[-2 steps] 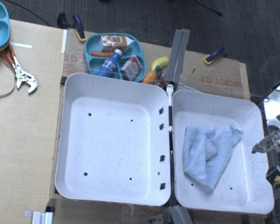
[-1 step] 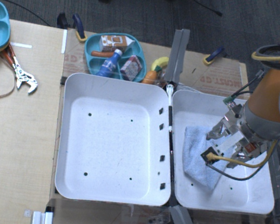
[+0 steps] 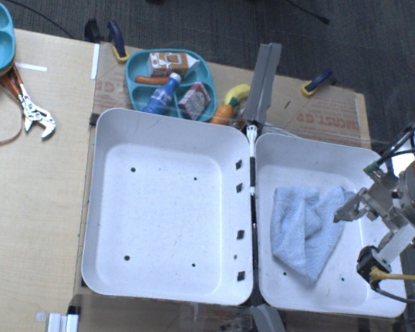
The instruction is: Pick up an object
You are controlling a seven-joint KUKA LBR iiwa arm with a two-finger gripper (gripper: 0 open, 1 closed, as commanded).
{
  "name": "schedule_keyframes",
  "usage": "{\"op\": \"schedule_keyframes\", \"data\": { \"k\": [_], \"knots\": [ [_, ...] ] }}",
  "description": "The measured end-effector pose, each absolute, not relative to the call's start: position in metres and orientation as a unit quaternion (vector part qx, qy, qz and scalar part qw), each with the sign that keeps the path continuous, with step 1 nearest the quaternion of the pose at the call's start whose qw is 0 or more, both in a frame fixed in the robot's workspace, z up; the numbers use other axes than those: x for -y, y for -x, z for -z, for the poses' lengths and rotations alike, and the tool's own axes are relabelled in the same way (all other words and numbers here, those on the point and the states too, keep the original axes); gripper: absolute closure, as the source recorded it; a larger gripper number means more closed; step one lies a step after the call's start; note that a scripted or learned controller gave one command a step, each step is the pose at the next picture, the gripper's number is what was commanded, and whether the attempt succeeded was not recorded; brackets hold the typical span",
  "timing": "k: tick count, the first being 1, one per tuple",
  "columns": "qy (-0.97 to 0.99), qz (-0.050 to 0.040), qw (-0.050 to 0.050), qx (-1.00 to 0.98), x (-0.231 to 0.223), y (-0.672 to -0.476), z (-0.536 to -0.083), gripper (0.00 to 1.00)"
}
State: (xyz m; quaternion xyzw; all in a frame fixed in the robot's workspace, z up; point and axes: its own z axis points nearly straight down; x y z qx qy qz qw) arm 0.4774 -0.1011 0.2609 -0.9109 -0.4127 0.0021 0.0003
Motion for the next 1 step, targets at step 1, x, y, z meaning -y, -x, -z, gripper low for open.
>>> {"op": "schedule_keyframes", "data": {
  "k": [1],
  "knots": [
    [0.932, -0.0024, 0.001, 0.363, 0.1855, -0.4769, -0.236, 0.0]
  ]
}}
